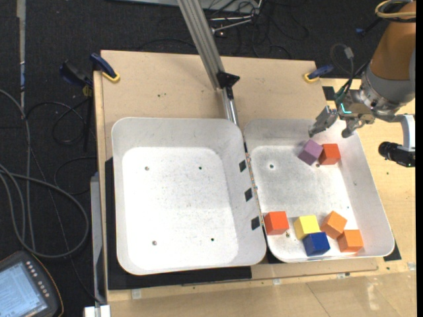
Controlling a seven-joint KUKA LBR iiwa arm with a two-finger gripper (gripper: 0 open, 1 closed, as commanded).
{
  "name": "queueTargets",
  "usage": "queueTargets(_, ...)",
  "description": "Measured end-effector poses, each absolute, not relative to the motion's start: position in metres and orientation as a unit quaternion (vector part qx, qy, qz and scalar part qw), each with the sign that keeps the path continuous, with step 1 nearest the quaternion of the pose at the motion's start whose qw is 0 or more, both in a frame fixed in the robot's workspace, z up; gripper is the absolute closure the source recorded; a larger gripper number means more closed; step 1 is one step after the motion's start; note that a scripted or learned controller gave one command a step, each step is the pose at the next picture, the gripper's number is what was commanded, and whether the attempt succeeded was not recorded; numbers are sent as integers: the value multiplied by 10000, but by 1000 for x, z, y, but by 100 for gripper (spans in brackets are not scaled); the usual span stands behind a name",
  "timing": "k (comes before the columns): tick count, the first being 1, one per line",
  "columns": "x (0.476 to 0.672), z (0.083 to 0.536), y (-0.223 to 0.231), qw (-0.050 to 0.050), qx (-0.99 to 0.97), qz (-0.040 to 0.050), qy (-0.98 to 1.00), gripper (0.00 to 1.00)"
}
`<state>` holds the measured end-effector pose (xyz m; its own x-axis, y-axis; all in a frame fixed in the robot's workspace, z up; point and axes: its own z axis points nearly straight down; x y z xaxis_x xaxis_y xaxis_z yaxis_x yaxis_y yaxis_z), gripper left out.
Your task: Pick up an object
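Above the right bin (pixel 370 177), the gripper (pixel 336 127) hangs with fingers spread wide, holding nothing.
Just below it, a purple block (pixel 309 152) touches an orange block (pixel 330 154).

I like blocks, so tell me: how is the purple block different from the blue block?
The purple block is purple and lies near the far side of the right bin; the blue block is blue and lies by the near edge. The purple block touches one orange block; the blue block sits in a cluster, against the yellow block. The gripper hovers near the purple block, far from the blue one. Both look like small cubes in the same bin.
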<state>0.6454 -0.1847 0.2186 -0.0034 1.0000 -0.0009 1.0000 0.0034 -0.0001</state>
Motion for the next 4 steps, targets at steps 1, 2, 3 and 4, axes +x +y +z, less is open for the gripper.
queueTargets(1, 645, 157, -177, -21, 7059, -16, 7083, 0)
queueTargets(2, 648, 114, -187, 29, 7071, 9, 7071, 0)
queueTargets(3, 651, 117, -185, 51, 7062, 45, 7080, 0)
queueTargets(4, 652, 126, -185, 73, 7056, 45, 7086, 100)
